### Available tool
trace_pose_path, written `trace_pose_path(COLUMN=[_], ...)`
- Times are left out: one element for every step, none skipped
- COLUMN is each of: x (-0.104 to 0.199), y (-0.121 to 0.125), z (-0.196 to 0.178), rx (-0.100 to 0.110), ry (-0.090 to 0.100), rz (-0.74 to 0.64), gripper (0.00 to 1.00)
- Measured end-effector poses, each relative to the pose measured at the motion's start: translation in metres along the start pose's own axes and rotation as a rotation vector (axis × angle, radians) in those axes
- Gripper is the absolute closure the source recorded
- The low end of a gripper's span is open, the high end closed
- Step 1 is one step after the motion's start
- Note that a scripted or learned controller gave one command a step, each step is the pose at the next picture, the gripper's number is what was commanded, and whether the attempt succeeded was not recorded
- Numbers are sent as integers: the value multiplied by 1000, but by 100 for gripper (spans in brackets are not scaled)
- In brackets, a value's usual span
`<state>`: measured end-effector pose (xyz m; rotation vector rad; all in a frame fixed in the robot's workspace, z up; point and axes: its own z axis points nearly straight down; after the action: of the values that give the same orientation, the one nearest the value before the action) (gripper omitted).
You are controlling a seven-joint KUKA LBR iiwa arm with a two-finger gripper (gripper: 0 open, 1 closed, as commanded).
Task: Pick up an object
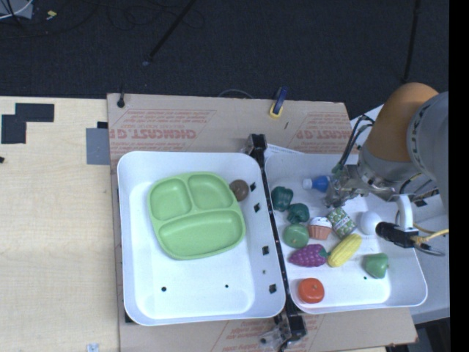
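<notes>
Camera view: nearest, at the right bin's (410,288) six o'clock, an orange tomato (311,290) is seen; beyond it lie purple grapes (308,255), a yellow corn cob (344,250) and a green pepper (376,265). No object appears to be lifted yet, so the reach-and-descend step is judged to be in hand. The end effector (338,196) is held low over the bin's twelve o'clock area, just beside a small patterned block (341,221); whether it is spread or pressed together cannot be told. A centred descent over one toy is called for next. The arm (403,134) is bent in from three o'clock.
</notes>
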<state>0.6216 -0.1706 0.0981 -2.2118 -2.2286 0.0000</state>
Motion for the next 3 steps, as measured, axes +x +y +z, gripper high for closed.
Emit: trace_pose_path(x=[-2, -9, -9], y=[-3, -2, -2], z=[-63, -124, -130], rx=[-3, -4, -1], ry=[-1, -2, -1], rz=[8, 8, 6], gripper=[100, 100, 100])
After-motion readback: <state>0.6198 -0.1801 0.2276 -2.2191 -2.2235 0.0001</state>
